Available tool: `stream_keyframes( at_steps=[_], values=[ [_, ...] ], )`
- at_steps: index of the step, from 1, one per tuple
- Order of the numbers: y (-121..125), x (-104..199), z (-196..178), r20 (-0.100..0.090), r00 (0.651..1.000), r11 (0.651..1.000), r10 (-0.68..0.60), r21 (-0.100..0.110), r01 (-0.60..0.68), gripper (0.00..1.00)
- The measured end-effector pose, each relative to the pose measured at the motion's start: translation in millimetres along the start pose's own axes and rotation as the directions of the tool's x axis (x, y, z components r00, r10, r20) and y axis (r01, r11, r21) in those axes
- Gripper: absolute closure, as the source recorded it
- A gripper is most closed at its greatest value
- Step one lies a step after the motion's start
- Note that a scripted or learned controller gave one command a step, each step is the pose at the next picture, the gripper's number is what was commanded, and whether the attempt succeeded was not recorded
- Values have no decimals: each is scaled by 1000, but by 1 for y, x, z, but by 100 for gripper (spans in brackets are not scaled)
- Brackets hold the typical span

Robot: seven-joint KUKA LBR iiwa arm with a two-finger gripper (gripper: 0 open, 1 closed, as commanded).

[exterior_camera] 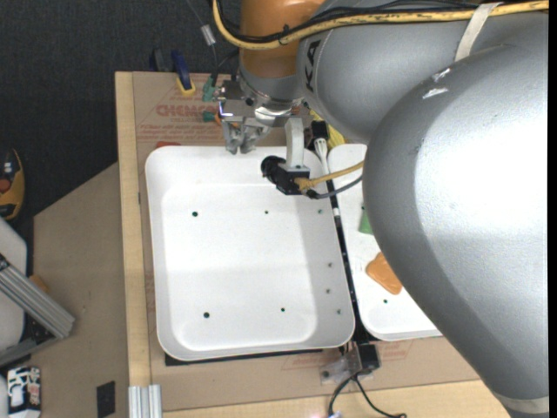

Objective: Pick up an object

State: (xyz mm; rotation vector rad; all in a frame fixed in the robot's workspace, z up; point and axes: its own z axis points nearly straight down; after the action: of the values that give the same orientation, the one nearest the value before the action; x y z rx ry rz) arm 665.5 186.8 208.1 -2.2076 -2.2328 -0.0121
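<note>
Arm (435, 129) is filling the view's right, reaching over both bins. Left bin (174, 233) is lying broad and white on the bench; right bin (392, 320) is sitting just beside it, mostly under the arm. An orange object (383, 274) and a green object (365, 225) are lying in the right bin, partly hidden. Gripper (237, 146) is hanging over the left bin's far rim; fingers appear close together with nothing between them.

Judgement: the approach step is in hand and no grasp is made. The next move calls for travelling to the right bin and descending on an object.

Red print on the bench board (139, 190) is reading roughly "CHEM…"; the rest is hidden.
</note>
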Motion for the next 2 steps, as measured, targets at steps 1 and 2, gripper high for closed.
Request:
stream_keyframes(
  at_steps=[1,2],
  values=[
    [1,-8,-10,6,1000,1000,8,-1,-8,100],
    [2,-7,-20,6,1000,1000,7,-3,-7,100]
  ],
)
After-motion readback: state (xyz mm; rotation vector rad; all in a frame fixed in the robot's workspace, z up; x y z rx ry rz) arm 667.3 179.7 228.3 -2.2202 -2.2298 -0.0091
